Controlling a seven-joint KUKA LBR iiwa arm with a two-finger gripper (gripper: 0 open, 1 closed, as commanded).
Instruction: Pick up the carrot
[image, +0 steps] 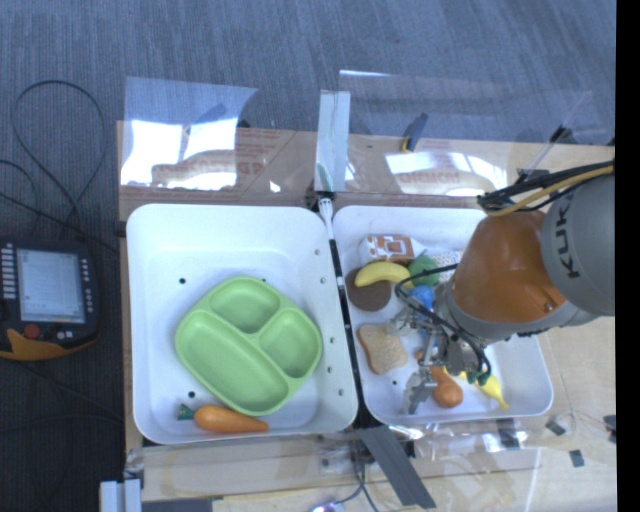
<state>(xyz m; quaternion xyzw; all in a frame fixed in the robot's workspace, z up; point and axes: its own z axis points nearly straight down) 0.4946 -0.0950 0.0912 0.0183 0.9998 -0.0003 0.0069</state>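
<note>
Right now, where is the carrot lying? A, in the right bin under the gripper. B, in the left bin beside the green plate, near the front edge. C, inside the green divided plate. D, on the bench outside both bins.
B: the carrot lies on the floor of the left bin, just beside the front edge of the green plate, not in any compartment.

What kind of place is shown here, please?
Probably a robotics lab: a KUKA arm reaches over two white bins of toy food, and a control pendant with cables lies on grey carpet.
</note>
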